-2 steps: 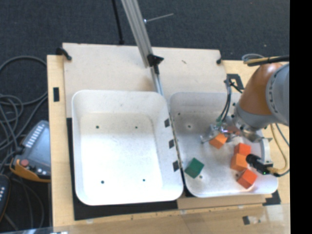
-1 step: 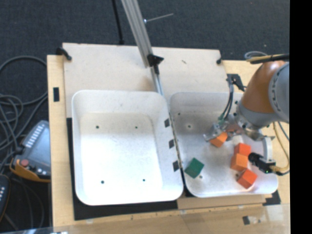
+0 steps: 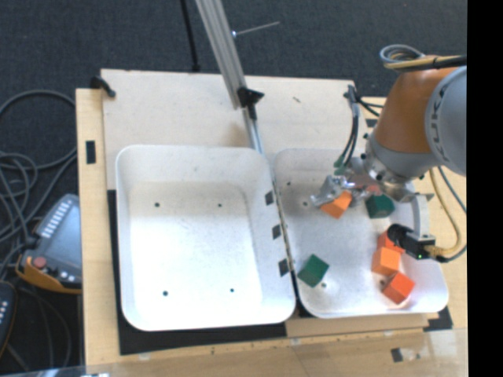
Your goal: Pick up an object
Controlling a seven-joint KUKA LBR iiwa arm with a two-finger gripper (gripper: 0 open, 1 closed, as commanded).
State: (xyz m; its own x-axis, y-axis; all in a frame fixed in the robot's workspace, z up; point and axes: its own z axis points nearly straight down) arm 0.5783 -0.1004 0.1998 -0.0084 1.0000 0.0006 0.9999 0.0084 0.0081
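You see an orange block (image 3: pixel 337 205) in the upper part of the right bin (image 3: pixel 314 309), tilted, and it sits just at the tip of the gripper (image 3: pixel 333 192). The metal fingers (image 3: pixel 323 198) touch or nearly touch the block on its upper left side, but whether they clench it, or whether they are apart or together, cannot be told from this view, because the wrist covers most of them.

Just to the right of this block, under the wrist, there is a dark green block (image 3: pixel 380 206). A second green block (image 3: pixel 313 270) lies lower in the same bin, near the wall it shares with the left bin (image 3: pixel 134 163). At the right side of the bin you find more orange blocks: one (image 3: pixel 386 261) just below a black part with a small green light, and another (image 3: pixel 398 287) near the lower right corner, close to the first.

The arm (image 3: pixel 416 124) comes in from the right, its orange band above the wrist. Both bins stand on a light wooden bench (image 3: pixel 173 100). A metal pole (image 3: pixel 220 42) goes slanted from the top down to the place between the bins. Grey cables (image 3: pixel 31 140) and a pendant with an orange edge (image 3: pixel 51 242) lie on the dark floor at the left.
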